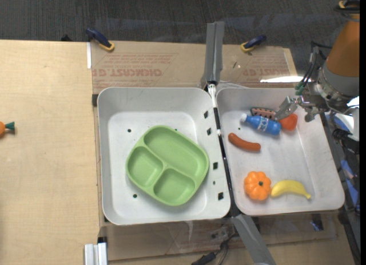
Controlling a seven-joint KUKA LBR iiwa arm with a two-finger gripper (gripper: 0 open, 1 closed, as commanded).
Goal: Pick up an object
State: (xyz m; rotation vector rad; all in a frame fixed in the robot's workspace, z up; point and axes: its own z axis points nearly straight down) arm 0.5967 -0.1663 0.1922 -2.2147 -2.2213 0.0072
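From my remote station I saw the gripper (291,108) positioned over the far right corner of the right-hand shallow white bin (320,161), its grey fingers (284,109) angled down toward a cluster of objects. I could not tell whether the fingers were spread or closed, and nothing was visibly held between them. Directly beneath lay a blue plastic bottle with a white cap (260,124), on its side, touching a small orange-red rounded object (289,122) at its right end, with a brown ridged piece (263,111) just beyond it toward the far wall. A red-brown toy sausage (244,142) lay apart near the bin's left wall; an orange toy pumpkin (257,185) and a yellow toy banana (291,189) sat side by side near the front edge. The left bin (114,143) held a green divided plastic plate (166,165). In my judgement the step in hand was the descent onto a target, most likely the bottle or the orange-red object. To do it well, I would have centred the fingers across the bottle's narrow width, clear of its neighbours, and descended fully before closing; a grasp straddling two touching objects risked slipping.
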